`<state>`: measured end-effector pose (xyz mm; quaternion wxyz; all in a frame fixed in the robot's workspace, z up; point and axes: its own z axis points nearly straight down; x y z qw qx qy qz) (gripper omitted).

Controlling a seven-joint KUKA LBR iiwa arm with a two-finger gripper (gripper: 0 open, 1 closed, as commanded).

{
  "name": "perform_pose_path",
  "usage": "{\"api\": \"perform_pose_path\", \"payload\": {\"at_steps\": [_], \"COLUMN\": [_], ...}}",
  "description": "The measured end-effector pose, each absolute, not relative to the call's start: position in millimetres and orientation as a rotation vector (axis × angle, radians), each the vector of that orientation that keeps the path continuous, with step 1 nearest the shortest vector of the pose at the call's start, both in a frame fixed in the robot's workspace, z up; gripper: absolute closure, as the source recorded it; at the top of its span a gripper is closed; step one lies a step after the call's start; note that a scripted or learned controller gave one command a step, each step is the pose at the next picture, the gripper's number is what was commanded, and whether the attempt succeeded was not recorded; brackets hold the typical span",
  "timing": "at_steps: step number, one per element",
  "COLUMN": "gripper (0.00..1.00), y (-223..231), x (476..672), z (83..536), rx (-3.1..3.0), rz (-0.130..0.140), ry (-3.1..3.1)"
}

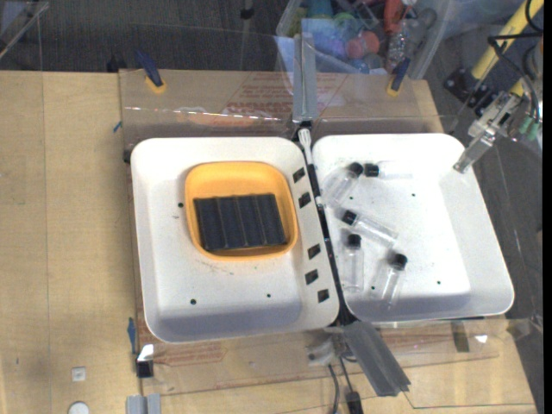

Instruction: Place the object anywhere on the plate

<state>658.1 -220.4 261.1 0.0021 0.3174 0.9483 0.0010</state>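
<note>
Vials [366, 231] lie loose in the right bin [457, 257], unpicked, plate [240, 179] waiting left; gripper [470, 155] hovers, its state impossible to tell.

Left bin [164, 304] and right bin [483, 274]: white plastic, smooth, slight sheen, small dark specks. Plate [197, 181]: orange plastic, smooth, soft gloss on rim. Ribbed insert [240, 222] in plate: black, matt, looks like rubber or plastic. Vials [371, 231] in right bin: clear plastic or glass, shiny, black caps. Bench [60, 231]: pale wood, matt, faint grain. Gripper [473, 155] at right bin's far corner: bare metal, dull grey. Clear plastic box [431, 11] behind bins: glossy, see-through.
</note>
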Motion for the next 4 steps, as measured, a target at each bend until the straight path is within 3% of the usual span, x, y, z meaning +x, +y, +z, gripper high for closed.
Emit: {"api": "perform_pose_path", "payload": {"at_steps": [3,4], "gripper": [0.0,0.0], "y": [-221.7,-222.1], "x": [661.1,660.6], "z": [265.8,249.0], "rx": [0.963,0.41], "rz": [0.002,0.002], "ry": [2.981,3.11]}}
